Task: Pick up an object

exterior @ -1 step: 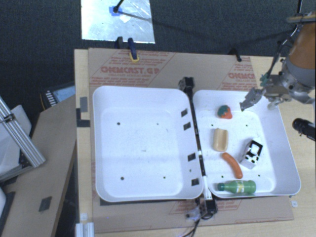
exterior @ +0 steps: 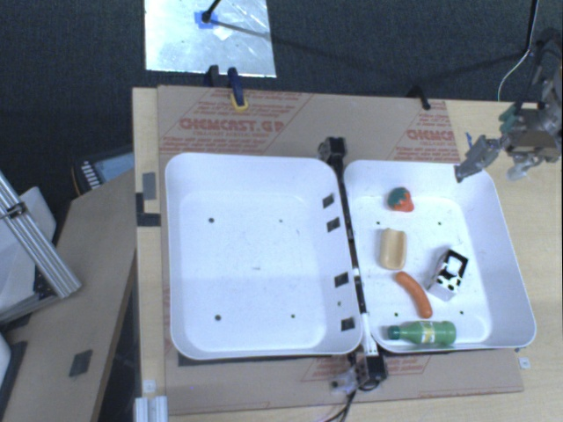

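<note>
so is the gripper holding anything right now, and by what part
Nothing shows between its fingers. The gripper sits at the right bin's upper right edge, apart from the strawberry, bun, carrot, bottle and box.

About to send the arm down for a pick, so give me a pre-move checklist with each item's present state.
1. Targets present: ok. The right bin holds a strawberry, bread roll, sausage, green bottle and black-and-white block.
2. Pincer over the bin: not ok, it sits at the bin's upper right corner.
3. Pincer free of load: cannot tell.
4. Target isolated: ok for the strawberry; the sausage lies close to the block.
5. Bottle upright: not ok, it lies on its side.
</note>
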Robot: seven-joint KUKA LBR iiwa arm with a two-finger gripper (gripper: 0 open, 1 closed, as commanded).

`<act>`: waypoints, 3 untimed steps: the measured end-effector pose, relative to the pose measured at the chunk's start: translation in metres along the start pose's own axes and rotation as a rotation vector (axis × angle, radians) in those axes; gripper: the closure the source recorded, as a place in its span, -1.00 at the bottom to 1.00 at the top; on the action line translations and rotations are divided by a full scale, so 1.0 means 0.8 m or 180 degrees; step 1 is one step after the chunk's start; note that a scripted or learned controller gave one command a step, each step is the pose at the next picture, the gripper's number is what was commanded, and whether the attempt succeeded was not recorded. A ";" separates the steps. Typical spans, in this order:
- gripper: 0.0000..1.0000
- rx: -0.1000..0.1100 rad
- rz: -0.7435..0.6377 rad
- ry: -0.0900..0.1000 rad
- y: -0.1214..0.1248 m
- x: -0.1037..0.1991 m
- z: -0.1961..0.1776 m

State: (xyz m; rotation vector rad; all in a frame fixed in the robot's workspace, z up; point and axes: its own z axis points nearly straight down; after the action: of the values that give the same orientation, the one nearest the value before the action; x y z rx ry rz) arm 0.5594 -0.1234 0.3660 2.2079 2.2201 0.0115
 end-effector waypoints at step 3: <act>-1.00 0.0050 0.0015 0.0011 -0.082 0.048 0.315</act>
State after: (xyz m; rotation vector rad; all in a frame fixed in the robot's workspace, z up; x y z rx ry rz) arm 0.4969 -0.0862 0.1133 2.2226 2.2246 -0.0022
